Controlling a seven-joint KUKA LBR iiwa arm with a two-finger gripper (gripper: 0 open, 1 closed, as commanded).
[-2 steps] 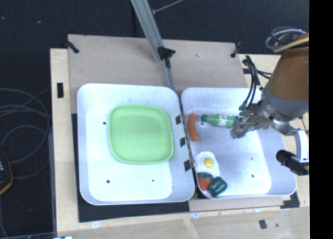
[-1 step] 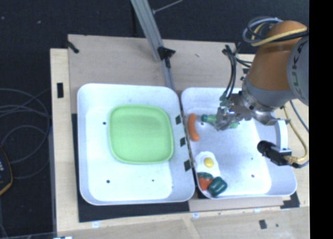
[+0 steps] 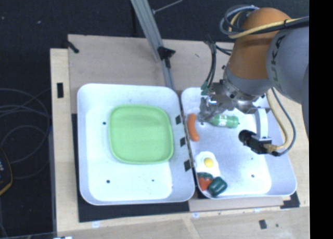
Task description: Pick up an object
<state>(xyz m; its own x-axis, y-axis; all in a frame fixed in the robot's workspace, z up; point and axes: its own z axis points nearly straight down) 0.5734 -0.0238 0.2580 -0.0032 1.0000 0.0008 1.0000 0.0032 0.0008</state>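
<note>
Hovering over the right bin [image 3: 281,181], the pincer [image 3: 207,109], grip unclear, sits above one sausage [image 3: 193,127]; one square green plate [image 3: 141,133] lies left of it.

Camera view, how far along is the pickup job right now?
Nothing looks lifted yet. The end effector is low in the right bin, near the green bottle and the orange sausage, both lying on the bin floor. Grasping and lifting remain; its grip is unclear.
</note>
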